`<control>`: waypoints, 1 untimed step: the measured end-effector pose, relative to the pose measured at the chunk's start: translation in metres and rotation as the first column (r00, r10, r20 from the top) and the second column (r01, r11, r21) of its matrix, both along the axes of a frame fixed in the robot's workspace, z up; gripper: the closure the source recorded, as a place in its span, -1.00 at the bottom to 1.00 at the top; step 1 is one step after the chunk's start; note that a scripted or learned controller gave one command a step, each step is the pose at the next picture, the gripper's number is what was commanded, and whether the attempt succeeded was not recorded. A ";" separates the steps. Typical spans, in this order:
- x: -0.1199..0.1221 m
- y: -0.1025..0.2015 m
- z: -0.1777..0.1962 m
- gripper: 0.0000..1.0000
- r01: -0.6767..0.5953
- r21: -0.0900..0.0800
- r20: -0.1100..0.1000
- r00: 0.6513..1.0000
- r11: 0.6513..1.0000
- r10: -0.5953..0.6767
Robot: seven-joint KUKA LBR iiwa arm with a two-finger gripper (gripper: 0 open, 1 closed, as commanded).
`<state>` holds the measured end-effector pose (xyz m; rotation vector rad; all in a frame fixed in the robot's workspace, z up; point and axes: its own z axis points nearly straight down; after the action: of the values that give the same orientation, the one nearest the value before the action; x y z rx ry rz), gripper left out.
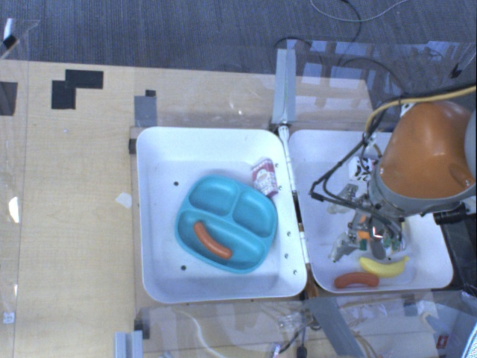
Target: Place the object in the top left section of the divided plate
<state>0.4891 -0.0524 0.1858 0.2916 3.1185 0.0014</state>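
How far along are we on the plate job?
Done: one sausage lies in the blue divided plate's large front section, not the top left. In hand: nothing visibly; the gripper hovers in the right bin above the banana. Left: grasp, carry, place.

No text, label or number is legible anywhere.

Hand (370,239) fingers hidden in wrist clutter; banana (383,265) partly covered; arm (432,155) cut by right edge.
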 end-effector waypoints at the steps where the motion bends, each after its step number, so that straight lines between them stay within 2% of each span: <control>1: 0.000 -0.051 -0.011 -1.00 -0.386 -0.004 0.000 0.922 0.922 0.386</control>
<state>0.4895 -0.1039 0.1743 -0.3281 3.1135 -0.0023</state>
